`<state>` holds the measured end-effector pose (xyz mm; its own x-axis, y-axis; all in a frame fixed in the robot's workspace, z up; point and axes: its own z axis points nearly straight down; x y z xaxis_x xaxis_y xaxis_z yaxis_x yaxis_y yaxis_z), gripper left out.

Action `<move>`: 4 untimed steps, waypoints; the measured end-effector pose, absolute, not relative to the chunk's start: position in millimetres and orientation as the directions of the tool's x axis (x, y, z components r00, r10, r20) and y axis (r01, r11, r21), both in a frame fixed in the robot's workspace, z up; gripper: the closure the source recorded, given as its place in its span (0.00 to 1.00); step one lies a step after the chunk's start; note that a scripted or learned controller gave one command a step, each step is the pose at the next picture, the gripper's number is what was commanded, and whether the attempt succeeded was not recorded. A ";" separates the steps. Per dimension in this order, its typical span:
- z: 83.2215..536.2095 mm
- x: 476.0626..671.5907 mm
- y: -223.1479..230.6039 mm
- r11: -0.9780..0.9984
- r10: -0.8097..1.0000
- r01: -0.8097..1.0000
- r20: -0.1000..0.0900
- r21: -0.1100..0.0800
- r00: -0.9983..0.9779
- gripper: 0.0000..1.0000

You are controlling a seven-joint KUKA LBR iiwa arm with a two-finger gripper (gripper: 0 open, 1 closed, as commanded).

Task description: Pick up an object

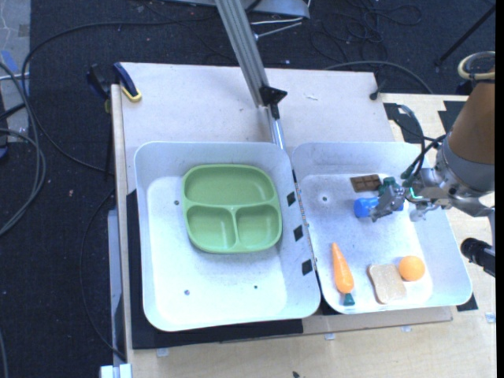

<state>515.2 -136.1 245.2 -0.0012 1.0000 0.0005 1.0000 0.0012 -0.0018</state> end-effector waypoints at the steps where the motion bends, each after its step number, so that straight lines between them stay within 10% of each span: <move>1: 245.6 515.5 -136.1 0.001 1.000 1.000 0.000 -0.001 -0.001 0.00; 4: 94.4 503.9 -141.9 0.000 1.000 1.000 -0.001 0.000 0.000 0.00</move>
<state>503.9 -141.9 94.4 0.0005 1.0000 -0.0010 1.0000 -0.0005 0.0005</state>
